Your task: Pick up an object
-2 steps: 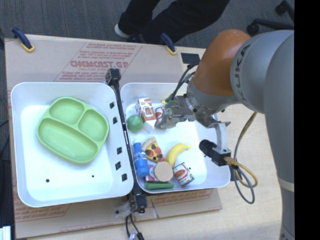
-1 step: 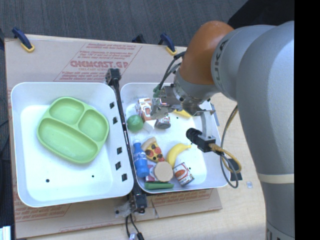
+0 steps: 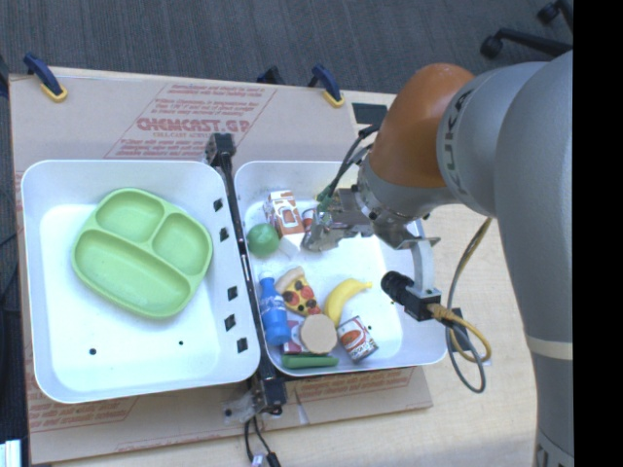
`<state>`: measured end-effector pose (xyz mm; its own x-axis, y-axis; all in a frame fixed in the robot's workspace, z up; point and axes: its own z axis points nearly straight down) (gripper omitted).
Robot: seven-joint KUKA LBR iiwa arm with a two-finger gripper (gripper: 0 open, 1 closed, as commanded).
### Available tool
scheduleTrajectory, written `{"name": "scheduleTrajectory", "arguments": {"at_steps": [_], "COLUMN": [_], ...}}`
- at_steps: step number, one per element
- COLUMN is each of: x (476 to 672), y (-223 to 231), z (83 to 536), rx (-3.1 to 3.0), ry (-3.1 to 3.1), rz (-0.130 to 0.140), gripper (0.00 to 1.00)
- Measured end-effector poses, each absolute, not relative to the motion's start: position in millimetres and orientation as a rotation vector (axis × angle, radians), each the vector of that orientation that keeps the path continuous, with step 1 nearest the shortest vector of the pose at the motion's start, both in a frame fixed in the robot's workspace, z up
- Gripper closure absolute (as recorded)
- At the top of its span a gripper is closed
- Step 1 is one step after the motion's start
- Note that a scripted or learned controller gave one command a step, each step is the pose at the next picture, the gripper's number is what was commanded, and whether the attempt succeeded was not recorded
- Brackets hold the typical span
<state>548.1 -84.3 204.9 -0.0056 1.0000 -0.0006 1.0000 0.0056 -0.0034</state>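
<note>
Reaching in from the right of the camera view, the grey arm [image 3: 506, 144] with its orange band [image 3: 419, 125] hangs its gripper [image 3: 319, 230] low over the upper middle of the right bin [image 3: 414, 348]; whether the fingers stand wide or narrow cannot be told, since they are small and dark against the clutter, and nothing shows clearly between them; just left of the fingers, close to touching, lies a small red and white carton [image 3: 283, 212], and farther left and slightly lower sits a green ball [image 3: 262, 239] near the bin's left wall; below the fingers, well apart from them, lie a pizza slice toy [image 3: 297, 292], a yellow banana [image 3: 345, 297] to its right, a blue bottle [image 3: 273, 309] to its left, a round tan disc [image 3: 317, 334], a red and white can [image 3: 357, 339] tilted on its side, and a green pod-shaped piece [image 3: 310, 361] at the bin's near edge; far left of the fingers, across the divider, the left bin [image 3: 49, 358] bears a light green divided plate [image 3: 143, 252]; both bins rest on printed cardboard [image 3: 195, 120].
</note>
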Motion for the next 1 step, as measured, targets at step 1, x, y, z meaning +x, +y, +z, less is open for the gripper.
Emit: {"name": "scheduleTrajectory", "arguments": {"at_steps": [1], "x": [592.5], "y": [-55.6], "z": [191.5], "rx": [-2.213], "ry": [-2.228], "rz": [0.003], "gripper": [1.00]}}
